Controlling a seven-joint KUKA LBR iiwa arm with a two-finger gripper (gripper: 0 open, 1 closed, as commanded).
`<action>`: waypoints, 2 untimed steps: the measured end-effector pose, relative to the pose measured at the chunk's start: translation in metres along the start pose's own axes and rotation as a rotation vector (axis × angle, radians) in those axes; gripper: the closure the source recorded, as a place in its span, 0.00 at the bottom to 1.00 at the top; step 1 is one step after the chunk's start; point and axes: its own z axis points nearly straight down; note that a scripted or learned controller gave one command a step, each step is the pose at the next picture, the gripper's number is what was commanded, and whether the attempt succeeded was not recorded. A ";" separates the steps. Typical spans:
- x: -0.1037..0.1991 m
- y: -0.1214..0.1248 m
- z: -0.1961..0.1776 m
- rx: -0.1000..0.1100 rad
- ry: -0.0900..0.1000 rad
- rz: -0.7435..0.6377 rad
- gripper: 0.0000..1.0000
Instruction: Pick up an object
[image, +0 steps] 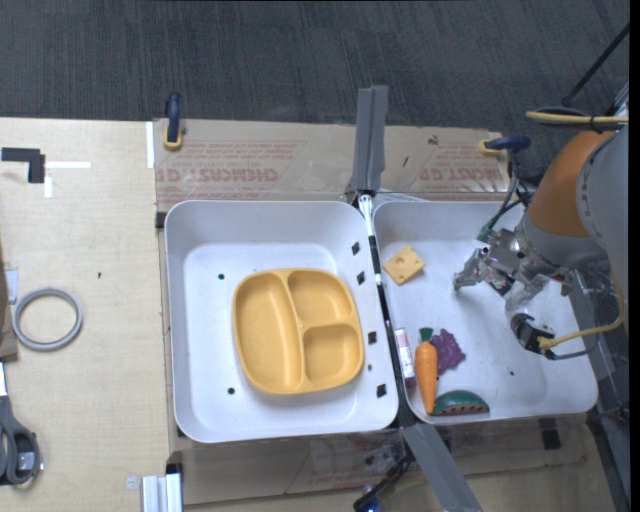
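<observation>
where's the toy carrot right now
In the camera view, the toy carrot lies in the right bin, near its front-left corner, beside the purple grapes and just above a green and red toy.

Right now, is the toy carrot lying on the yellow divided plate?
No, the carrot lies in the right bin, and the plate is in the left bin.

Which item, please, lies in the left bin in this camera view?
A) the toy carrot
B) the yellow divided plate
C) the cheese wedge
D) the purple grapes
B: the yellow divided plate sits in the middle of the left bin, while the cheese wedge, toy carrot and purple grapes all lie in the right bin.
</observation>
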 end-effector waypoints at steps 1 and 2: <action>-0.015 -0.108 0.001 0.003 0.001 0.136 0.00; 0.026 -0.035 0.001 0.002 -0.001 0.339 0.00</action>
